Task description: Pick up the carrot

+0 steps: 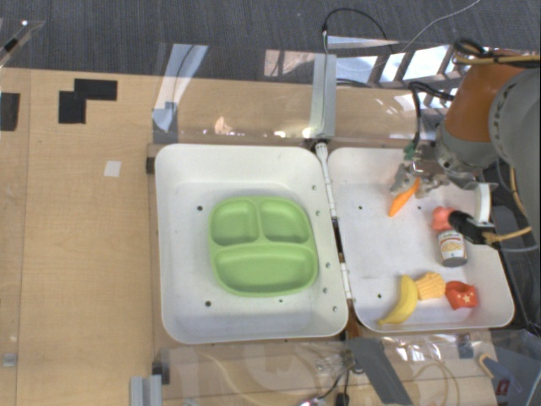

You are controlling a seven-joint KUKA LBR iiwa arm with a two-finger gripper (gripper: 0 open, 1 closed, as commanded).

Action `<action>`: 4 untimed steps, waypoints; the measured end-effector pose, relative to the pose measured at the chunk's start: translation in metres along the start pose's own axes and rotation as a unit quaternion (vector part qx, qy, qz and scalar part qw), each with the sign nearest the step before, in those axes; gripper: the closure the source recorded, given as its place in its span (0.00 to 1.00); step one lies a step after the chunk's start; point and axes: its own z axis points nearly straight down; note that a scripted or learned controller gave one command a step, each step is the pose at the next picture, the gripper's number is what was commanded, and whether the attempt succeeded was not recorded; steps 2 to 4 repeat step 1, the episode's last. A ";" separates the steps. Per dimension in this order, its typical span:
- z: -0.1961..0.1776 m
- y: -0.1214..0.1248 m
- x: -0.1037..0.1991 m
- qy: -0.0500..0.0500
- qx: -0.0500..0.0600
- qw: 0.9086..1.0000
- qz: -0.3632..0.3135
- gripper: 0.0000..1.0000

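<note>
The pincer (pixel 412 178) hangs low in the far part of the right bin (pixel 372 252), right over the upper end of the carrot (pixel 402 200). From where I stand I cannot tell how it is set or whether it has the carrot at all; the metal and the orange tip run together.

The carrot lies slantwise on the bin floor. It looks like a small toy: light, stiff, smooth and tapered, so I'd judge it could slide out of a pinch near the point. The thicker middle, taken across its width, seems the safer hold.

The floor is flat, glossy white, likely slippery. There is open floor around the carrot; a small jar (pixel 452 248), a banana (pixel 401 301), corn (pixel 430 287) and a red toy (pixel 461 295) sit well apart, nearer me. The left bin (pixel 177 227) carries a green divided plate (pixel 263 245). Both bins rest on the pale bench (pixel 76 252).
</note>
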 end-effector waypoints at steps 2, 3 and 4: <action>-0.089 0.007 0.065 0.000 -0.002 0.999 0.034 1.00; -0.089 0.007 0.065 0.000 -0.002 0.999 0.034 1.00; -0.089 0.007 0.065 0.000 -0.002 0.999 0.034 1.00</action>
